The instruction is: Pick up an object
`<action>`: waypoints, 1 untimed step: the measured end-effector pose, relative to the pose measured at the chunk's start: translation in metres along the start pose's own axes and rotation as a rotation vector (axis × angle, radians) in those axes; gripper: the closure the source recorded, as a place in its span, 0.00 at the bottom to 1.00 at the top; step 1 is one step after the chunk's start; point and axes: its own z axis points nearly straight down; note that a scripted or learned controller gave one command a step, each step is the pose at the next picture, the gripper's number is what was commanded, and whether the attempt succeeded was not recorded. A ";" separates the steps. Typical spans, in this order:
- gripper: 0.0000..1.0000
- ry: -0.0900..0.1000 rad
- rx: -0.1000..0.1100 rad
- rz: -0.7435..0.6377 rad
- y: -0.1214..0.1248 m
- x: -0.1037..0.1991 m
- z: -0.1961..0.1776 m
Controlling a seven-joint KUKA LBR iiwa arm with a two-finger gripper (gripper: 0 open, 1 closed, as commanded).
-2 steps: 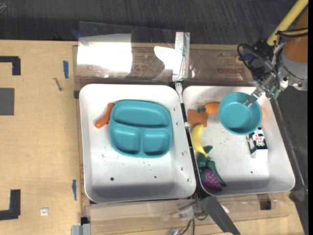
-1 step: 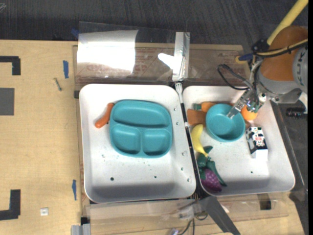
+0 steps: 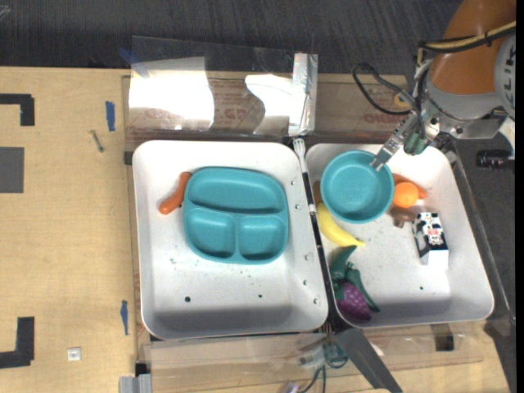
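Two shallow white bins (image 3: 155, 301); claw (image 3: 385, 155) at round teal plastic bowl (image 3: 356, 188) rim, grip state unclear; open room front-right.

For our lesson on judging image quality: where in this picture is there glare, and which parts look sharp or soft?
In the camera view, strong glare washes out the clear plastic sheet behind the left bin; the teal divided tray and teal bowl look evenly lit and fairly sharp; the gripper at the bowl's rim is small and slightly soft.

Overhead slanted view of both bins (image 3: 147, 219)
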 end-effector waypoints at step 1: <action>0.00 0.006 0.006 0.003 -0.003 0.000 0.004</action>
